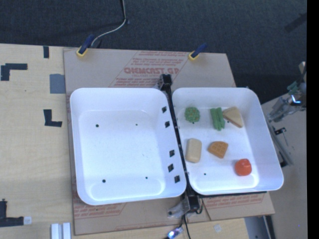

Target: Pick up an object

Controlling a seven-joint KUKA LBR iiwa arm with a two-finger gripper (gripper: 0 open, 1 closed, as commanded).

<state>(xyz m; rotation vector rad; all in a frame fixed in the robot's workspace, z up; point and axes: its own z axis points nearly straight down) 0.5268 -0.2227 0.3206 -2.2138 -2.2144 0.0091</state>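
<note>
The right bin [264, 133] holds several small objects. A green bumpy piece [192, 114], a green stick-shaped piece [217, 118] and a tan wedge [233, 117] lie across its far half. Nearer the front sit a beige roll [193, 150], an orange square piece [218, 149] and a red piece [242, 167]. A grey mechanism that looks like my gripper [288, 104] hangs at the right edge of the view, outside the right bin's rim and well away from every object. Nothing is visibly held in it.
The left bin [79, 133] stands beside the right one, joined along a black-clipped divider [172, 133]. Both rest on a cardboard sheet [144, 66] held by two clamps. A cable [119, 19] runs off the back of the bench.
</note>
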